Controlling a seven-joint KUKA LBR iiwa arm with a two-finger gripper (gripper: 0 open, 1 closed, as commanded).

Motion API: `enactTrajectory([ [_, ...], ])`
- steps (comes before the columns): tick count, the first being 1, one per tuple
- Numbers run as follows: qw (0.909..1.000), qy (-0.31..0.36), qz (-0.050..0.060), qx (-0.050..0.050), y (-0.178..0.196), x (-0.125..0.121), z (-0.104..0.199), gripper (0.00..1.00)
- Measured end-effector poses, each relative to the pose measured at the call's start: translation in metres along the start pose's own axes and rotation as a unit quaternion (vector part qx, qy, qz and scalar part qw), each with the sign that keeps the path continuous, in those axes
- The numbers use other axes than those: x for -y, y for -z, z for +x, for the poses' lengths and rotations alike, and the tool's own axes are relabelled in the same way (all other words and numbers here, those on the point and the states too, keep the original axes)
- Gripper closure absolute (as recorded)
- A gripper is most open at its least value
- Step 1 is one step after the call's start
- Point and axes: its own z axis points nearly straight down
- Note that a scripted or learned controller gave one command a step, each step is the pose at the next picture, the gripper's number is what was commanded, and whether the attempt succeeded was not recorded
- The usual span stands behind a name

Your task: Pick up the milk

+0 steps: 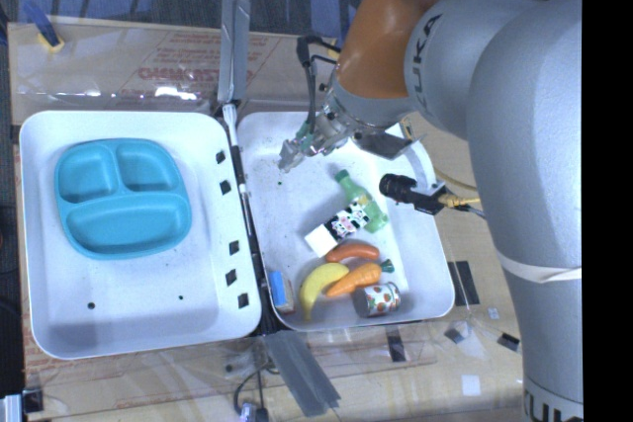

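Note:
The milk [337, 228] is a small carton with black and white cow patches, lying on its side in the middle of the right bin [265, 212]. My gripper [295, 151] hangs over the upper left part of that bin, up and to the left of the milk and well apart from it. Nothing shows in the gripper.
A green bottle [360, 198] lies just above right of the milk. Below it sit a red-orange piece [351, 252], a carrot [353, 280], a banana [316, 285], a can [381, 299] and a small blue item [280, 293]. The left bin [59, 311] holds a blue divided plate [121, 196].

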Motion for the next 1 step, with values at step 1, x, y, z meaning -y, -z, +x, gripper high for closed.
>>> enactTrajectory([
  [1,0.9999,-0.016,0.001,0.0,-0.0012,0.0428,0.0163,1.0],
])
